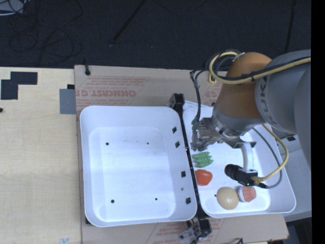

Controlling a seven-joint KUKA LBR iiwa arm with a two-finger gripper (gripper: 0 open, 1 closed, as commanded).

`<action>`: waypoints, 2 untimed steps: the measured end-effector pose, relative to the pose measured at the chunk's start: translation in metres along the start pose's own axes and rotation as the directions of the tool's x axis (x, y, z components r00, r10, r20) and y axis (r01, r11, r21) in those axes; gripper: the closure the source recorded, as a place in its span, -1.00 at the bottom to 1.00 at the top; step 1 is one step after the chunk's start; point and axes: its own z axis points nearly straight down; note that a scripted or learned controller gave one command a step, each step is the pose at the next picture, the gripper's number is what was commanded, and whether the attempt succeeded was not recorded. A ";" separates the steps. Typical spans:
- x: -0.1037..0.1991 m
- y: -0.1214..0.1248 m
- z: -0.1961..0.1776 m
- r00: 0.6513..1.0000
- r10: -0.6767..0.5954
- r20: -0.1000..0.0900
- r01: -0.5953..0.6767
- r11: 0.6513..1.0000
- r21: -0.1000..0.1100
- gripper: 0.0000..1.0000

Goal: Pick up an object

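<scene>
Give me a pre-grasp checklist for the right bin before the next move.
1. Targets in right bin: ok. Green item, red item, beige ball, small red-and-white item.
2. Gripper over right bin: ok, just above the green item.
3. Object held: cannot tell.
4. Green and red items apart: ok, narrow gap.
5. Room by the divider: not ok, green and red items lie close to it.
6. Cable off the objects: cannot tell.
</scene>
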 end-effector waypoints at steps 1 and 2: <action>0.054 0.068 -0.146 1.000 -0.003 0.001 0.003 1.000 -0.019 1.00; 0.158 0.079 -0.083 1.000 -0.003 0.002 0.003 1.000 0.004 1.00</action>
